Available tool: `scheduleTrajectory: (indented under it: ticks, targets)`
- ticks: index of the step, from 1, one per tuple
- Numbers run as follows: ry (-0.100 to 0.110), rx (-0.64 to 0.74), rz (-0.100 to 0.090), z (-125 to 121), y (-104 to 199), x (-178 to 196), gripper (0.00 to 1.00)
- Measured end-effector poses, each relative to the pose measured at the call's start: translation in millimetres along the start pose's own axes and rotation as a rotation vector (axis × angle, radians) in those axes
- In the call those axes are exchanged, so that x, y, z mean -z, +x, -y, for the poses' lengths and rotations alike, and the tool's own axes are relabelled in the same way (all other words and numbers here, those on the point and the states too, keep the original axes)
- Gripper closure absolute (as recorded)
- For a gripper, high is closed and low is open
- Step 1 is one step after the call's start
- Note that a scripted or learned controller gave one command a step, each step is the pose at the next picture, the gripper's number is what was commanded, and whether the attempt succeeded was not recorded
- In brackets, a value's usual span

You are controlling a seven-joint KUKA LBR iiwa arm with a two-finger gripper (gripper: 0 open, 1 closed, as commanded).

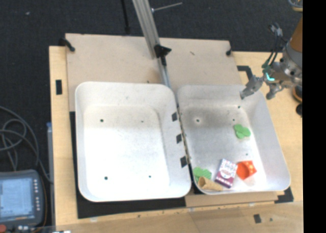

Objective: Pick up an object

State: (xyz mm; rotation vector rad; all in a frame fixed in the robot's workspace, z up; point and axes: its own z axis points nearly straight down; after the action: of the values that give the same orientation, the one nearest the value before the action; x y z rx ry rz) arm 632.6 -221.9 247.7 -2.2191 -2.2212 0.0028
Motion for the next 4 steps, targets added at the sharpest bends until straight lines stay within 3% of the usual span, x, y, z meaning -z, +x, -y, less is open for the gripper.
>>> scheduleTrajectory:
  ticks: [1, 3, 4]
  targets:
    - [-0.004, 0.003, 0.004, -1, 0, 3, 0.00]
    - [0.001, 0.001, 0.001, 4, -2, -119, 0.00]
    - [-0.001, -0.001, 0.003, 4, -3, -148, 0.00]
